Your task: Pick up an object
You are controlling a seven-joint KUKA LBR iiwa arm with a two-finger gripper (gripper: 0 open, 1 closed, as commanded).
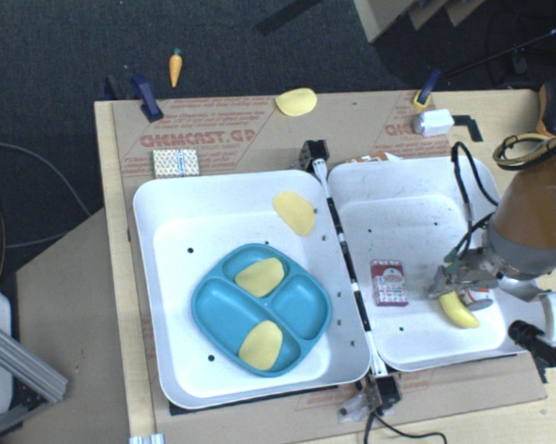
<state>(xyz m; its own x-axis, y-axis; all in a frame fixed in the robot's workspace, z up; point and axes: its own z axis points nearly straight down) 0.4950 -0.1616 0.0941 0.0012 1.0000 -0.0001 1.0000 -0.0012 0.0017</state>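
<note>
My end effector (pixel 460 285) sits low in the right bin (pixel 403 195), near its front right corner, just above a small yellow banana (pixel 459 312); finger spacing cannot be told from here. Banana: smooth, curved, long axis running from upper left to lower right, close to the front wall. A flat red-and-white packet (pixel 389 283) lies to its left with bare floor between. Left bin (pixel 165 223) holds a glossy blue divided plate (pixel 259 308)

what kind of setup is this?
Likely a robot lab pick-test bench: two white bins on a board, toy items like a blue tray and banana, loose cables, carpet floor.
</note>
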